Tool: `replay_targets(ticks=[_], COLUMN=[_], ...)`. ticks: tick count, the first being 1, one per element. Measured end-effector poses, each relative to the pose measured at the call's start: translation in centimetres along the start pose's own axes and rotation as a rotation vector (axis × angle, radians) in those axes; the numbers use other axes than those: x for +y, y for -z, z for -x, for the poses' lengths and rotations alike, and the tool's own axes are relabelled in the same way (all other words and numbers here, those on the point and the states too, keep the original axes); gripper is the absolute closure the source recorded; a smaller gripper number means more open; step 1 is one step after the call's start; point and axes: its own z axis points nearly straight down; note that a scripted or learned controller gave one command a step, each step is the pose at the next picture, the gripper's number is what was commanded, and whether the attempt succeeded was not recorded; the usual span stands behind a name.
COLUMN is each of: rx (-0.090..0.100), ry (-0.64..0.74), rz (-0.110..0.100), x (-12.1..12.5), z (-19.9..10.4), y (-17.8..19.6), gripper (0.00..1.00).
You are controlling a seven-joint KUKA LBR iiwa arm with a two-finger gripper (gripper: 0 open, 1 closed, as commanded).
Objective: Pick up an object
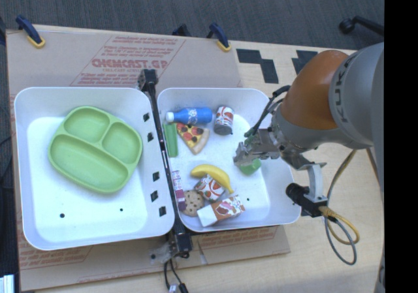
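My pincer (249,156) sits low in the right bin (277,210), over a small green object (250,167) near the right wall, though I cannot tell its state, and I judge that piece light, hard and slick, best pinched across its narrow sides.

A small green object (249,166) lay in the right bin (277,210), near its right wall and directly under the pincer (249,153), which hid its upper part. Only a rounded green edge showed, so its shape could not be made out.
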Motion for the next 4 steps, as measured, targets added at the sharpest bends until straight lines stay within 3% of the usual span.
replay_targets(ticks=[1,2,3,4], rx=[-0.001,0.001,0.000,0.001], ry=[0.002,0.003,0.003,0.004], rz=[0.000,-0.003,-0.001,-0.001], x=[2.9,6.4,7.6,12.8], z=[0.0,0.5,-1.1,-0.4], y=[10.8,2.6,2.5,0.7], gripper=[1.00,1.00,1.00,1.00])
